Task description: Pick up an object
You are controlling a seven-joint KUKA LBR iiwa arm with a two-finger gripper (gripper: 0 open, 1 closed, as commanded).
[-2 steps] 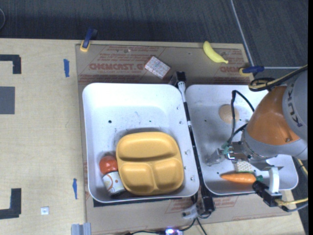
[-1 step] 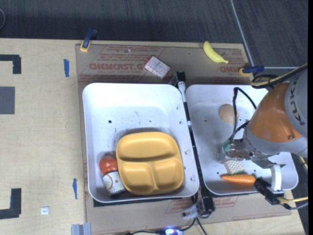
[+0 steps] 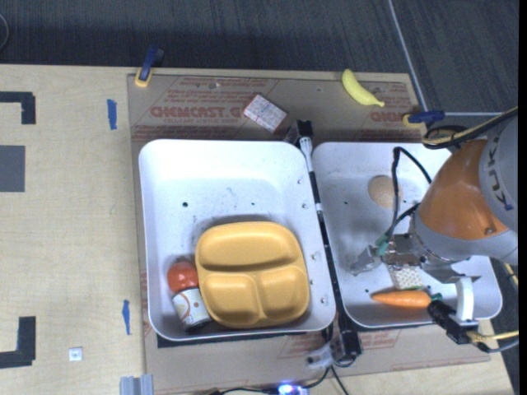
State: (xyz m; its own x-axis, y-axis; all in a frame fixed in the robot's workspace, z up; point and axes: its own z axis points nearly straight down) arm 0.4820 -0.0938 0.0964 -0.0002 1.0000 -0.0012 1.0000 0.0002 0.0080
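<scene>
The carrot (image 3: 401, 299) lies in the right bin (image 3: 350, 159) near its front wall, just below the pincer (image 3: 405, 263); whether the pincer is apart or together I cannot tell. So close to the wall, a descent may clip the rim or nudge the carrot aside. The bin's rear offers freer room.

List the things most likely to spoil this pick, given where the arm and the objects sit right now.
1. The carrot lies close to the near wall of the right bin, so a descending finger may strike the rim or push the carrot against it rather than close round it.
2. The gripper hangs low over the carrot, hiding that spot from the camera; a missed grasp could go unnoticed.
3. The tan egg-shaped object sits beside the arm's cable, which might snag it.
</scene>
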